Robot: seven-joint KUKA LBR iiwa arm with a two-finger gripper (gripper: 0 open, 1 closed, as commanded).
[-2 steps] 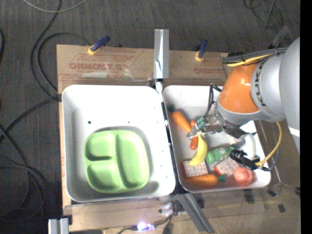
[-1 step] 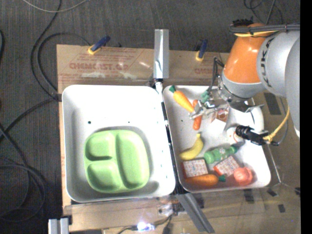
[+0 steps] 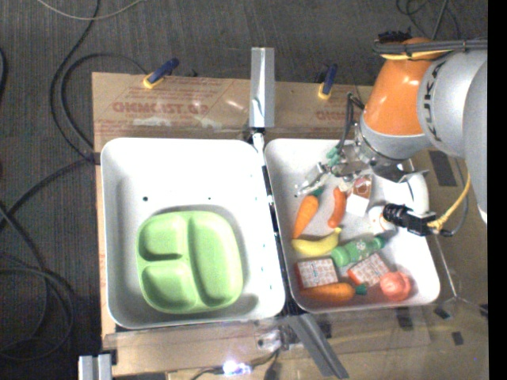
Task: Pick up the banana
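The yellow banana (image 3: 315, 244) lies on its side near the middle of the right bin (image 3: 279, 172), its curve opening upward. It rests just below an orange carrot (image 3: 306, 214) and left of a green bottle (image 3: 358, 250). My gripper (image 3: 317, 178) hangs over the upper part of the right bin, above the carrot's top end and well up from the banana. Nothing can be seen held in it. The grey arm with its orange band (image 3: 396, 101) comes in from the upper right.
Around the banana lie a second slim orange piece (image 3: 338, 206), two red boxes (image 3: 317, 273) (image 3: 367, 270), another carrot (image 3: 329, 293) and a red fruit (image 3: 394, 285). The left bin (image 3: 119, 165) holds a green divided plate (image 3: 190, 257). A black connector (image 3: 396, 214) with a yellow cable juts from the wrist.
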